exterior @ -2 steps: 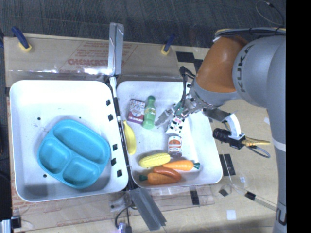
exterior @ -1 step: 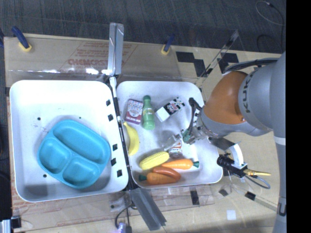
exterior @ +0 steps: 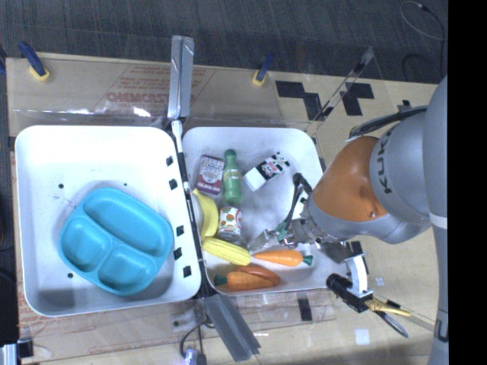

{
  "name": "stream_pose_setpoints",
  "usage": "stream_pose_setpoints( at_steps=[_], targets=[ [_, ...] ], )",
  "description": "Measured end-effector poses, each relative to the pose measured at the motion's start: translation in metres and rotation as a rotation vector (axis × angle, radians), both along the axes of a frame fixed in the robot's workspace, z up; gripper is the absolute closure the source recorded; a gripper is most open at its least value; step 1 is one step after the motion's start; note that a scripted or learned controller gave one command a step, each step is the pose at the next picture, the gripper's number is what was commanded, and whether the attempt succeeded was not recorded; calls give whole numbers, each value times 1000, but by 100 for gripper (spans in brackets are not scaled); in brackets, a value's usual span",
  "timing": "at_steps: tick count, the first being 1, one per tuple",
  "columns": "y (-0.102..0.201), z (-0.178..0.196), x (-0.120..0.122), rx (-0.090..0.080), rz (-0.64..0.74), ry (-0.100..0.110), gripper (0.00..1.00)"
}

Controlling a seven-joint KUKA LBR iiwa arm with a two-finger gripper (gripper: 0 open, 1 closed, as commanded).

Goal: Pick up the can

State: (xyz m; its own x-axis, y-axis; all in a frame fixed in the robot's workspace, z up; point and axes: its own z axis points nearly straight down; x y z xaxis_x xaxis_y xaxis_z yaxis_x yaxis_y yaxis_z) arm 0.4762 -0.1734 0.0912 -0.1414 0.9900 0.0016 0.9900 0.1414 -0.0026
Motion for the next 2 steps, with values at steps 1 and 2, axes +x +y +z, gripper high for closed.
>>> stream_pose_setpoints(
  at_steps=[1, 2],
  targets=[
    [35, 0, 66, -1, -103, 1, 0],
    [83, 97, 105, -1, 53, -2, 0]
  ],
)
